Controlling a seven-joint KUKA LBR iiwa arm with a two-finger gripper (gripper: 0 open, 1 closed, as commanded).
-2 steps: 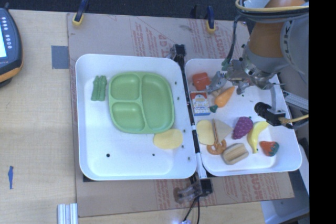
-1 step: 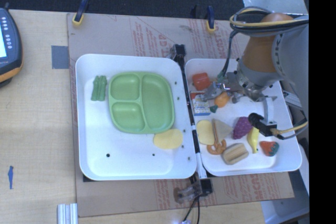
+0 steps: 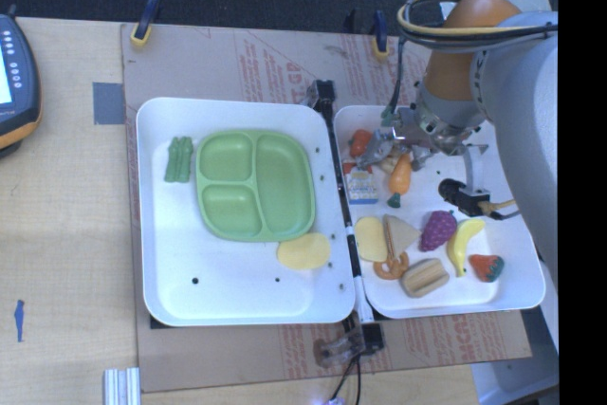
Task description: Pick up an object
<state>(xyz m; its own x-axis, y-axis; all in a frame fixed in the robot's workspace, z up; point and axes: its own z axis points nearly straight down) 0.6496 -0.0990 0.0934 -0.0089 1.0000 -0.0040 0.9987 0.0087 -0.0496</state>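
My gripper hangs low over the far end of the right bin, under the grey wrist with the orange band. An orange carrot lies just below it, tilted, its top end close to the gripper. A red and orange fruit sits just left of the gripper. From here I see no object clearly held.
The right bin also holds a small blue and white box, purple grapes, a banana, a watermelon slice, a bread roll and a pretzel. The left bin holds a green divided plate, a green pod and a yellow chip.
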